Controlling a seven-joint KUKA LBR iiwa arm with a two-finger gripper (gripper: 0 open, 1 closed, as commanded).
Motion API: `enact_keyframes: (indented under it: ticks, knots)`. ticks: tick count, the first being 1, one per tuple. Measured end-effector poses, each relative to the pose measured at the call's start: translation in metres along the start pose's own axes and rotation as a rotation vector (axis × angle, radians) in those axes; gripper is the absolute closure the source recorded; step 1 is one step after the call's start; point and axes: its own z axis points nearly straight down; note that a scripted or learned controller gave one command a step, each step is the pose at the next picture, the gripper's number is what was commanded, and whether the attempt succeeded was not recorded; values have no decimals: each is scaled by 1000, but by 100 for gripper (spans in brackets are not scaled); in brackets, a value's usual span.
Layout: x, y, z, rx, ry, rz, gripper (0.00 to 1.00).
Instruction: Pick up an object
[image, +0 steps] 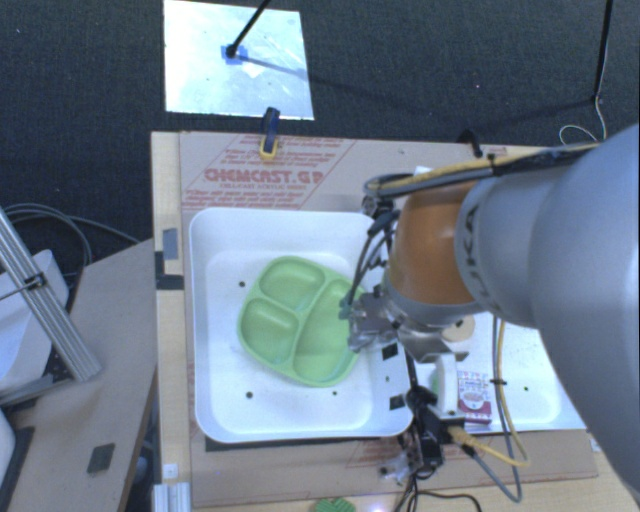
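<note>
The left bin (215, 300) holds a green plate (298, 320), a divided tray with three compartments, lying flat just right of the bin's middle. Its long axis runs on a slant from upper left to lower right, and the single wide compartment lies along the right-hand side. Behind the bins, a board (265, 170) carries red print that reads "CHEMCAST GP", with smaller lines too fine to read. A yellow clip (269, 140) sits on its far edge. The gripper (362, 325) hangs at the plate's right rim, by the wall between the bins; whether its jaws are apart or together cannot be told. In the right bin (535, 395), a small carton (473, 393) with red and white print lies near the front; its writing is too small to read.
</note>
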Motion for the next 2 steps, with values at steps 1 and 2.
enact_keyframes:
  ticks: [1,2]
  knots:
    - [53,31,99,-10,-6,4,100]
    - [107,23,-72,-19,5,-1,100]
